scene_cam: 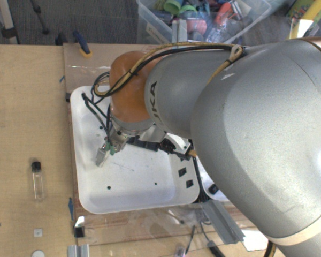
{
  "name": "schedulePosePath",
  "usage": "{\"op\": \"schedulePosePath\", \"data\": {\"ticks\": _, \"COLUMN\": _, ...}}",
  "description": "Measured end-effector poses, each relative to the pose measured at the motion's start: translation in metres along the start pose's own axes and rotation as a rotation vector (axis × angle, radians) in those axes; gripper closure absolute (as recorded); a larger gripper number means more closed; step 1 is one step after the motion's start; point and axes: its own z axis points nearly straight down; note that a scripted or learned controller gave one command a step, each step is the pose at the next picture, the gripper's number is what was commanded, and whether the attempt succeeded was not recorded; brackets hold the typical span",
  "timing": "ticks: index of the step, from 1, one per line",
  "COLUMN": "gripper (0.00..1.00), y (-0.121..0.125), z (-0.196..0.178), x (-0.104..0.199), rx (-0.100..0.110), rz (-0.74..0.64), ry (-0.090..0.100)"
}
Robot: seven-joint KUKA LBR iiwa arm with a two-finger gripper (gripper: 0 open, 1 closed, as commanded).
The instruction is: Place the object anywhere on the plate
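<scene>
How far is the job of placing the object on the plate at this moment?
Done: nothing that can be confirmed; neither a plate nor an object resting on one can be made out. In hand: the grey arm with the orange band reaches over the shallow white bin, its hand low near the bin's left side; whether it carries anything cannot be told. Left: the placing itself.

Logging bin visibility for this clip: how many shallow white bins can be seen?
1. One shallow white bin lies at centre, below the grey arm; the arm's bulk at right may hide a second.
</scene>
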Motion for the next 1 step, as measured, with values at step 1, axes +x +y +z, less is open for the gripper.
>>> {"op": "schedulePosePath", "data": {"ticks": 1, "gripper": 0.0, "y": -0.0657, "z": -0.0007, "x": 0.0444, "rx": -0.014, "rz": 0.177, "ry": -0.021}}
